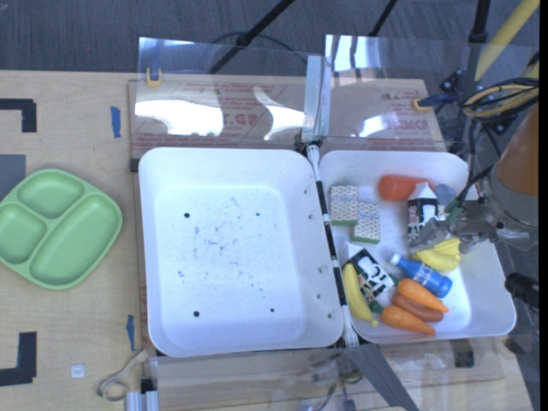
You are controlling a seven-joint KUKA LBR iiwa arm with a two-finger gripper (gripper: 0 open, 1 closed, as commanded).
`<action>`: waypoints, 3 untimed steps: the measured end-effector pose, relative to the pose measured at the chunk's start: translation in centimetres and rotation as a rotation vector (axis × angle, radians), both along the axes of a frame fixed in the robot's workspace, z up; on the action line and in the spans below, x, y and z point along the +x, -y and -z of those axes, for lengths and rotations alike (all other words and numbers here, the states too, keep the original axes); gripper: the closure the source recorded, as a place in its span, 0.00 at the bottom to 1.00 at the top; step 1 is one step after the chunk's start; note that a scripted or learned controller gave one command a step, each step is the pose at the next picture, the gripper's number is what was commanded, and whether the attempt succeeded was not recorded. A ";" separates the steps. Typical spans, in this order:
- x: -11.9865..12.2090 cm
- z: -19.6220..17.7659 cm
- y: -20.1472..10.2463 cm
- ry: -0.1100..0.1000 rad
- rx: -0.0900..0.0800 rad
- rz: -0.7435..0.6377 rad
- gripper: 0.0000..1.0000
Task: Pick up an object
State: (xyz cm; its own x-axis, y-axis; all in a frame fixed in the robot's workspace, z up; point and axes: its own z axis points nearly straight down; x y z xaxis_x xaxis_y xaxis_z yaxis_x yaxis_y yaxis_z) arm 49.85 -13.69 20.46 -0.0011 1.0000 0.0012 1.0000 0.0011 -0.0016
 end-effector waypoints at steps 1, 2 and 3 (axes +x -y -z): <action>2.9 -4.3 -3.4 0.003 -0.001 0.063 0.00; 2.9 -5.3 -3.3 0.005 -0.001 0.065 1.00; 9.5 -5.7 -5.7 0.002 -0.002 0.230 1.00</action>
State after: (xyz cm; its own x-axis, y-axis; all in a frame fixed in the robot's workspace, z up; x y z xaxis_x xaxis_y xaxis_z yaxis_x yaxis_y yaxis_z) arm 59.36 -7.98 26.18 0.2266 0.9740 -0.0006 0.9740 -0.2266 0.0007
